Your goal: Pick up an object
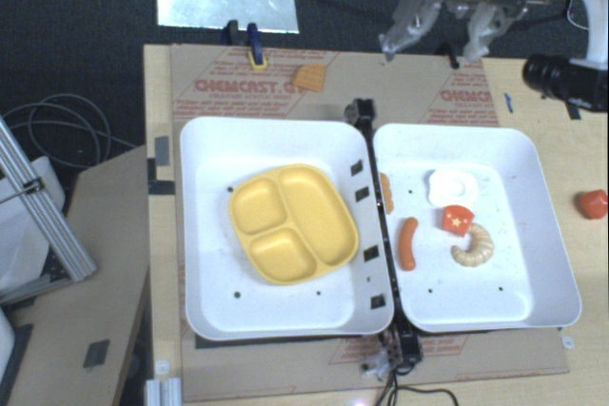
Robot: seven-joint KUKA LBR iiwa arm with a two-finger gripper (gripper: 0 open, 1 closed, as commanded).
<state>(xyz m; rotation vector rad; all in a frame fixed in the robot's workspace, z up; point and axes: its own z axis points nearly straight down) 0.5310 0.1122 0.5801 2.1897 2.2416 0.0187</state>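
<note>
The hand (430, 38) hangs high above the back of the bench (542, 95), fingers spread with nothing between them, well clear of the right bin (533, 233) where the sausage (407, 243), shrimp (474, 246) and strawberry (458, 220) wait. In the left bin (205, 233) sits a yellow tray (293, 223). The cardboard (238, 86) underneath reads "CHEMCAST".

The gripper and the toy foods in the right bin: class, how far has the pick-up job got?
Done: nothing looks picked. The hot dog, strawberry, shrimp and fried egg all lie in the right bin.
In hand: the gripper hangs open above the bin's far edge, with nothing between its fingers.
Left: descend, close on one item, lift.
</note>
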